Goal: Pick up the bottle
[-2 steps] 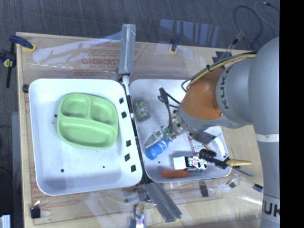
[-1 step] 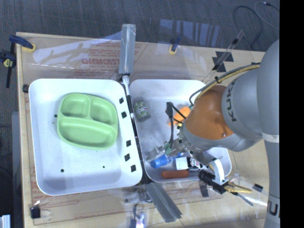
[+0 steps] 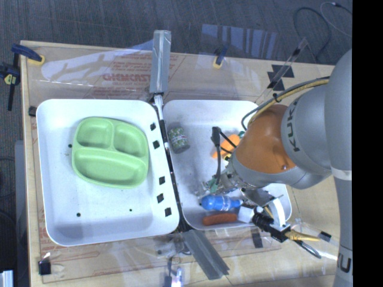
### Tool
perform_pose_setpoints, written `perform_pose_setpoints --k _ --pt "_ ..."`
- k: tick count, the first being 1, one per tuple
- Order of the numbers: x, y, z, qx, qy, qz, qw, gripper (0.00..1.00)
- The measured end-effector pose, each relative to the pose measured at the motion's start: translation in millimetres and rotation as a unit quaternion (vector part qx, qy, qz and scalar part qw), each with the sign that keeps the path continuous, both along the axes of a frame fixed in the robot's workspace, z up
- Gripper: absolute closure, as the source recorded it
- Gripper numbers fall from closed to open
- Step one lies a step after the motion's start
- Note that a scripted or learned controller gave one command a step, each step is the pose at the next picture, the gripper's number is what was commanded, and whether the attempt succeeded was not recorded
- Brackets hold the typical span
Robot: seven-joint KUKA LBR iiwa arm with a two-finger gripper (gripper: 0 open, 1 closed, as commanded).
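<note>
The bottle [image 3: 219, 204] is blue and clear and lies on its side near the front of the right bin [image 3: 191, 113]. The arm's orange band and grey wrist hang over the middle of this bin. The gripper [image 3: 216, 183] sits just under the wrist, right above the bottle and close to its far side. A tangle of clear and greenish material surrounds the gripper tip there. I cannot make out whether anything is held.
A brown sausage-shaped item [image 3: 220, 220] lies in front of the bottle. A small round can [image 3: 178, 139], an orange object [image 3: 225, 144] and a black stick-like piece [image 3: 216, 139] lie further back. The left bin [image 3: 54, 220] holds a green divided plate [image 3: 111, 152].
</note>
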State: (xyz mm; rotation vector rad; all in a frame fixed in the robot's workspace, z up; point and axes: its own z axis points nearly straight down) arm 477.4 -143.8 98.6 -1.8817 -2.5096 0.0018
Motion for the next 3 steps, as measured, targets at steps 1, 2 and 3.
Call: perform_pose_setpoints --k 1,2,3 --pt "-0.3 12.0 -8.6 -0.0017 -0.001 -0.265 0.9643 1.0" --pt "0.2 12.2 -8.2 -0.0015 -0.002 -0.264 0.9644 0.0" --pt "0.3 -42.7 -7.3 -0.0009 -0.001 -0.315 0.9491 0.0"
